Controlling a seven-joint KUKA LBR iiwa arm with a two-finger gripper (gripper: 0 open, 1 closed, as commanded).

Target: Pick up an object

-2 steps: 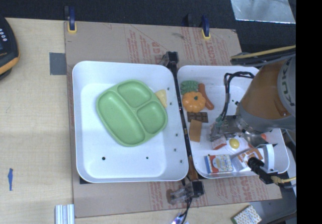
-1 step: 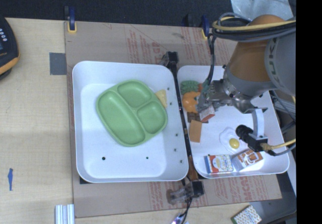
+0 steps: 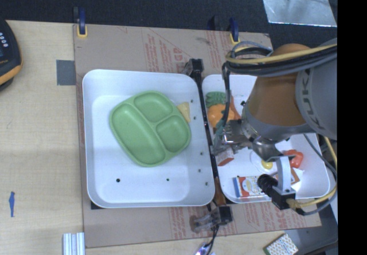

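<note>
My gripper hangs low over the left side of the right bin, under the grey arm with its orange band. Just beyond it lie an orange item and a green leafy item. A dark red piece sits right below the gripper. Toward the bin's front lies a small printed box. A red item and a small yellow piece lie to the right, partly hidden by the arm.
The left bin holds a green divided plate with a pale yellow item at its right edge. The wall between the bins runs close to the gripper's left. Cables loop along the right bin's front.
</note>
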